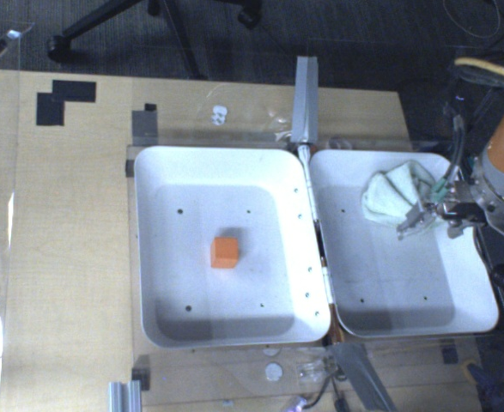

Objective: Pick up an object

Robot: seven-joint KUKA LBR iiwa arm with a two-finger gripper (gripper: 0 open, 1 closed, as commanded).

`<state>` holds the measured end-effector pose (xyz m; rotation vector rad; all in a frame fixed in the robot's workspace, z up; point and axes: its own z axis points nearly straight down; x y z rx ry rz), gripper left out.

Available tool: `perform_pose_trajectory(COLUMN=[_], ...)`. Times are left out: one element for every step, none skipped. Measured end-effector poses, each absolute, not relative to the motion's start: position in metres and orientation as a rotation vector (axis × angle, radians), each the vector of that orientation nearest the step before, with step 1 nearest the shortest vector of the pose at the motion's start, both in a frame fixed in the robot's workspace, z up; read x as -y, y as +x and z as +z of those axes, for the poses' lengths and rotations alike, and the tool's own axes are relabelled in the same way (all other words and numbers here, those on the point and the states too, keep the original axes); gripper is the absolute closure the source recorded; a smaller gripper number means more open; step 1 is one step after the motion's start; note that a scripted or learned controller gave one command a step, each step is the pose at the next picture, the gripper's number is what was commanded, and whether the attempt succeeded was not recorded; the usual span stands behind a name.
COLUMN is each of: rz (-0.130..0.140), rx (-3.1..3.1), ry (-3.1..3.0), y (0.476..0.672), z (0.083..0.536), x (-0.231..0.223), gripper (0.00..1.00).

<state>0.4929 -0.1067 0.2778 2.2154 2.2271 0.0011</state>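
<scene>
— Orange block (225, 252) first: where does it sit?

— On the floor of the left bin (161, 178), a little below that bin's middle, alone on the white surface and well apart from me.

— And you?

— My gripper (409, 224) hangs over the right bin (389, 312), toward its upper right part. My arm (502, 174) comes in from the right side, with the orange band above the wrist showing at the frame's edge.

— What lies near your fingers?

— A crumpled pale cloth (389, 191), whitish with a greenish tinge, in the upper part of the right bin. My fingertips point down and to the left, just beside its lower right edge. Whether they touch it, I cannot tell.

— How do your jaws stand?

— I cannot tell. The metal tips are small and blurred against the white bin, so the gap between them does not read, and I see nothing clearly held between them.

— So the block?

— Not picked up; it rests in the other bin, across the divider (313, 230) between the two.
</scene>
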Motion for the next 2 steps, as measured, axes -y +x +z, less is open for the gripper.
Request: perform_pose_trajectory(rz=[0.001,0.006], rx=[-2.213,-2.213], ry=[2.229,2.225], y=[0.487,0.489], z=[0.106,0.117], x=[0.122,0.121], gripper=[0.00,1.00])
